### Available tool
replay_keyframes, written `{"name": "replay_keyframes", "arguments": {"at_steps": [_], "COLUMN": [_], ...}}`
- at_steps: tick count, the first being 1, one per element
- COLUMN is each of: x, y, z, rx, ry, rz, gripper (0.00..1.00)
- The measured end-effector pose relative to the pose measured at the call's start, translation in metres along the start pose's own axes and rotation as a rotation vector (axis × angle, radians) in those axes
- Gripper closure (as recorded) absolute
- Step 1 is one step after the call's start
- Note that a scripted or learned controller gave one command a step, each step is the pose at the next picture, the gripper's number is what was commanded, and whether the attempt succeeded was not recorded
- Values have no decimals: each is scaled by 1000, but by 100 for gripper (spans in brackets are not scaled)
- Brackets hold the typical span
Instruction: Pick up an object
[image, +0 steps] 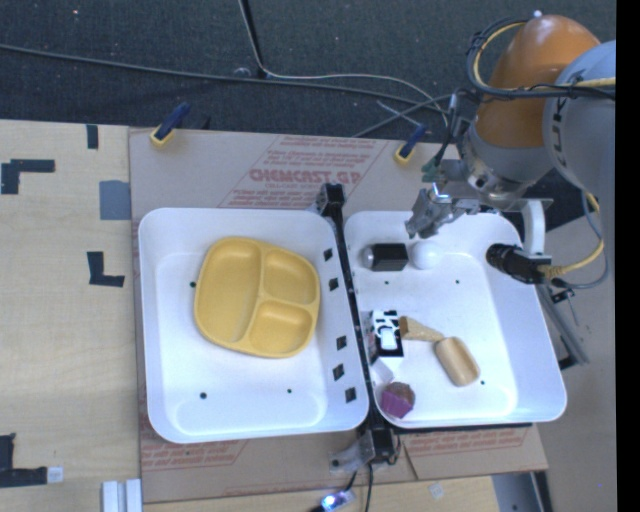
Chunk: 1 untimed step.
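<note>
Gripper (428, 222) hangs over the right bin's (520, 400) far edge, above a small black and white object (398, 256); how far open it is cannot be told

Two bins sit side by side at mid-frame. The left bin (160, 300) holds a divided plate (256, 297) at its centre. In the right bin (520, 390), a small cylinder (386, 257) and a ball (427, 256) lie touching near the top, a brush (440, 350) across the middle, and a small lump (398, 399) at the lower left.
</note>
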<state>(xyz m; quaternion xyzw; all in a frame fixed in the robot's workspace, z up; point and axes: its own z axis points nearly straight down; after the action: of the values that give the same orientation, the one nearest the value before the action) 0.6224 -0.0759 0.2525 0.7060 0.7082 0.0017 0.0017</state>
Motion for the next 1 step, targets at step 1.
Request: {"name": "replay_keyframes", "arguments": {"at_steps": [1], "x": [52], "y": [-10], "z": [16], "rx": [7], "ry": [0], "rz": [-2], "gripper": [100]}}
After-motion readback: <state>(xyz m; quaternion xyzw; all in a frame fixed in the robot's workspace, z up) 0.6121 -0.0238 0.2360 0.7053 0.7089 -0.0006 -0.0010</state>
